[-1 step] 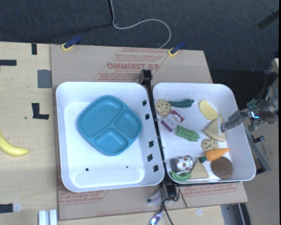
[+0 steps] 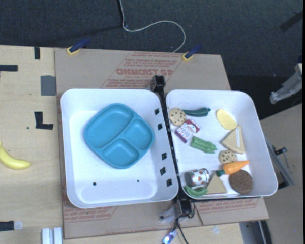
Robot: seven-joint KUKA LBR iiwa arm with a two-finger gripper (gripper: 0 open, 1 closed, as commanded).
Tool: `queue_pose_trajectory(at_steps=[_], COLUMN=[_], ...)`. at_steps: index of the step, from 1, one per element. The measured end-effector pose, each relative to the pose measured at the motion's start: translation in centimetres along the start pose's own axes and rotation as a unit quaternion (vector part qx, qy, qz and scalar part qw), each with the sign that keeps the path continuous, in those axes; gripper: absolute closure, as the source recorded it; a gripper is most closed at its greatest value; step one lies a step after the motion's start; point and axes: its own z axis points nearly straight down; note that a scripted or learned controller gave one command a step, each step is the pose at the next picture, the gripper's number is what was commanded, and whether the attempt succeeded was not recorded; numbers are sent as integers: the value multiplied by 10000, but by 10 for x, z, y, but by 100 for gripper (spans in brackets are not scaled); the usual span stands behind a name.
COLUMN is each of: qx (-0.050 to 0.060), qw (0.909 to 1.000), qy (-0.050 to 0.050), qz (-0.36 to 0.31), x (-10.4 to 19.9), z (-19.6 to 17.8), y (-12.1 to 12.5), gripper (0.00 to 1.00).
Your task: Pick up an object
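While a grey part of the arm [image 2: 288,90] sits off the bench's right side, well apart from the bins, the toy foods lie in the right bin [image 2: 259,136]: a cookie [image 2: 177,116], a red-and-white packet [image 2: 187,131], a green pod [image 2: 203,145], a carrot [image 2: 236,166] and a brown patty [image 2: 241,182]. The left bin [image 2: 71,136] holds a blue divided plate [image 2: 119,135]. A banana [image 2: 11,157] lies on the bench farther left.

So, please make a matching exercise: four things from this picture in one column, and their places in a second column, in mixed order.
Things:
1. blue plate
2. banana
3. carrot
4. yellow clamp

Places:
A. on the bench, left of both bins
B. in the right bin
C. at the cardboard's far left corner
D. in the left bin

Pairs: 1-D, 2-A, 3-B, 4-C
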Motion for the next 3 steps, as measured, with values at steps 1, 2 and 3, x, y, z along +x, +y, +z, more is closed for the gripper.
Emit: queue_pose_trajectory(at_steps=[1, 2, 3], qx=[86, 131, 107], qw=[10000, 9999, 9999], qy=[14, 46, 33], qz=[13, -55, -28], x=[0, 135, 206], z=[-1, 60, 65], y=[0, -2, -2], gripper=[100, 100, 100])
